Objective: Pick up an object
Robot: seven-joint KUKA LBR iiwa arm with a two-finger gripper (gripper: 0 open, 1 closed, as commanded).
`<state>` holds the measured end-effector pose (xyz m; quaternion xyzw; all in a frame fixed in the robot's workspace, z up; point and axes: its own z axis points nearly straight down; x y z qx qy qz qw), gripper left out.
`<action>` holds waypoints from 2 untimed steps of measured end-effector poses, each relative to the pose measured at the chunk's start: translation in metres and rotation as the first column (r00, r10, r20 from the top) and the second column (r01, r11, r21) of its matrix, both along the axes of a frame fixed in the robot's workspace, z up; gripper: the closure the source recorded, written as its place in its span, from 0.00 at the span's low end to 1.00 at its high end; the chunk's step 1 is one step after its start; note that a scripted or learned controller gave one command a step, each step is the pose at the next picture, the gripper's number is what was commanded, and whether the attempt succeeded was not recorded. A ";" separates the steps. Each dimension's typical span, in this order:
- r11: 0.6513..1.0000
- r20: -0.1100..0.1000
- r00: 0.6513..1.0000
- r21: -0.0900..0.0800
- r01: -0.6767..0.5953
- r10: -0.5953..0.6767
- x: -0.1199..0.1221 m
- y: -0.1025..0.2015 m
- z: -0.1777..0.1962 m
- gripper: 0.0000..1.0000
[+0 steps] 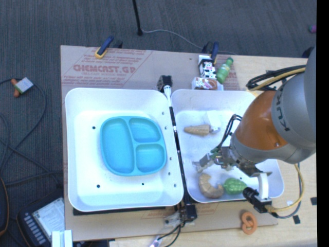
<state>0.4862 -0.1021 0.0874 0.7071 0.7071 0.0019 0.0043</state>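
Seemingly spread, the claw (206, 162) hovers just above the bread roll (209, 186)

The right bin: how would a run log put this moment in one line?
gripper low in right bin | nothing held | bread piece, green toy beside | blue plate in left bin

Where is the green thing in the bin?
The green thing lies near the front edge of the right bin, beside the tan bread-like piece, just below the gripper.
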 end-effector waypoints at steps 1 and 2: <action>1.000 0.003 1.000 -0.002 0.002 -0.002 0.001 -0.001 0.011 1.00; 1.000 -0.008 1.000 0.002 -0.001 0.001 0.069 0.006 0.044 1.00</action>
